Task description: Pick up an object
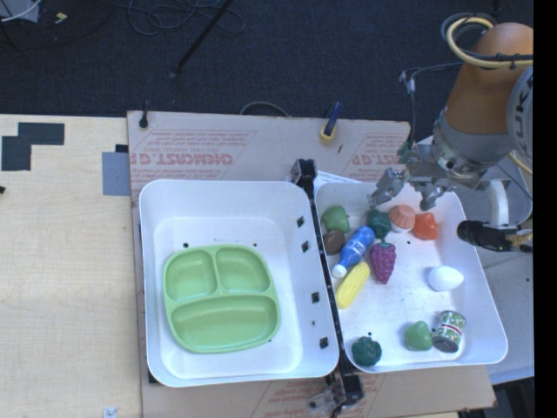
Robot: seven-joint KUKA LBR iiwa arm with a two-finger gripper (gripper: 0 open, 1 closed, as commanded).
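My gripper [406, 192] hangs open over the far end of the right bin [474, 273], its two grey fingers spread apart with nothing between them. Just below the fingertips lie a peach-coloured round toy [402, 218], an orange-red toy [426, 226] and a dark teal toy [379, 225]. Further in sit a blue bottle [354, 249], purple grapes [382, 261], a yellow corn cob [352, 286], a green toy [335, 219] and a brown one [333, 240]. A white egg [446, 278], a small can [449, 331], a green pepper [418, 336] and a dark green toy [366, 351] lie nearer the front.
The left bin [157, 233] holds a light green divided plate [222, 297]. A black divider with clips [318, 259] runs between the bins. Cardboard [218, 151] lies under both bins, with a yellow-and-blue clamp [330, 124] at its back edge.
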